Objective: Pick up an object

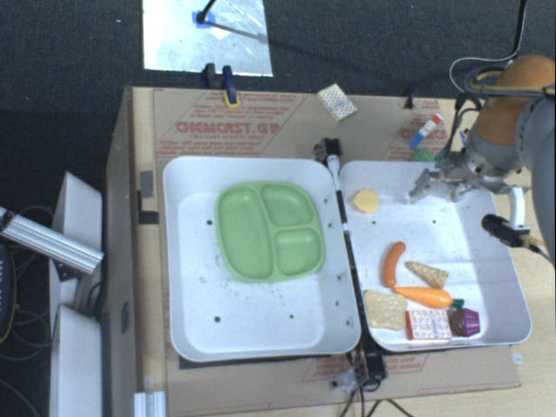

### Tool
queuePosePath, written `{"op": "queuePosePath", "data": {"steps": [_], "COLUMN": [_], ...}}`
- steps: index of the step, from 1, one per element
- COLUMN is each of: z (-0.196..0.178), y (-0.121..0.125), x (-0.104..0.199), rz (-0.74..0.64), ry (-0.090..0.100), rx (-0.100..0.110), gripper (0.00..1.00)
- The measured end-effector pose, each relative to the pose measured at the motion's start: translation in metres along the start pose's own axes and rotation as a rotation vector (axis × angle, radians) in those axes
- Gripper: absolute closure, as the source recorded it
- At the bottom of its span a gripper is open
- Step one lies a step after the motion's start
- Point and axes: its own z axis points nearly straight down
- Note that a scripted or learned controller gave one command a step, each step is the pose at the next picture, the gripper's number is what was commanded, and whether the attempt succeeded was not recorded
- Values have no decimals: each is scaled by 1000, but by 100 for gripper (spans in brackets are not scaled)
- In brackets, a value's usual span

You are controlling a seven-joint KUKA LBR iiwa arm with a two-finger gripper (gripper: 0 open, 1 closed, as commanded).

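The right bin [495, 272] holds several toy foods. A round yellow piece [366, 201] lies near its back left corner. Toward the front lie an orange-red sausage [393, 263], a tan wedge [428, 274], a carrot [424, 296], a pale bread slice [385, 309], a red-and-white box [427, 324] and a purple eggplant [465, 321]. My gripper [425, 187] hangs over the back of this bin, right of the yellow piece and well behind the other foods. I see nothing held in it.
A green divided plate [269, 231] sits in the left bin [195, 233]. On the bench behind the bins lie a patterned block [336, 101], a red, white and blue item [426, 131] and a blue clamp [228, 83].
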Motion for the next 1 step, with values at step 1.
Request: {"op": "queuePosePath", "data": {"steps": [1], "z": [0], "y": [0], "x": [0], "rz": [-2], "ry": [-1], "rx": [1], "gripper": [0]}}
